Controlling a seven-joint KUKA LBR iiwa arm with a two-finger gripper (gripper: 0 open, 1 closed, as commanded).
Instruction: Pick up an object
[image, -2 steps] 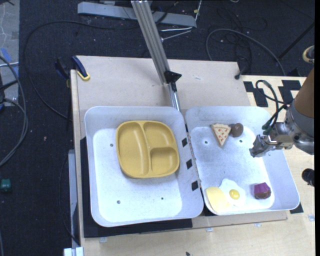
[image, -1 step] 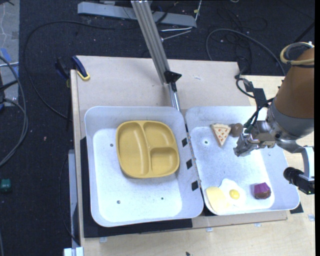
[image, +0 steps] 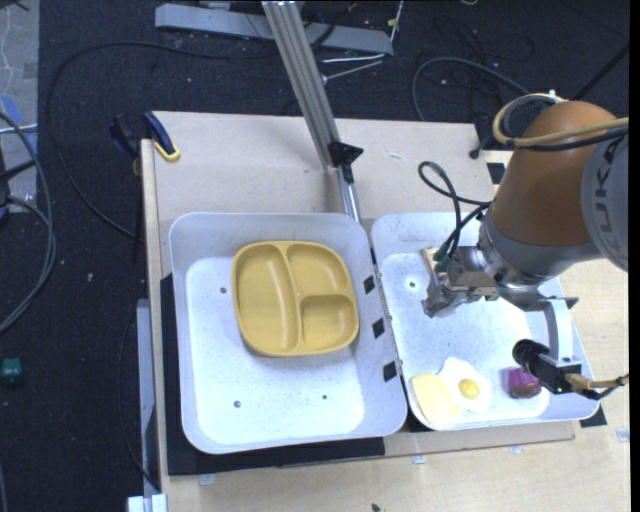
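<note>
Objects for picking lie in the right bin (image: 400, 250): a fried-egg toy (image: 466, 388) on a pale yellow slice (image: 432, 397) near the front edge, with a small purple piece (image: 520, 381) just beside them. The gripper (image: 437, 300) hangs over bare floor further back, apart from all three, probably because the program has not yet settled on a target; whether it is open or closed cannot be told. The yellow divided plate (image: 296, 298) sits alone in the left bin (image: 200, 300).
</note>
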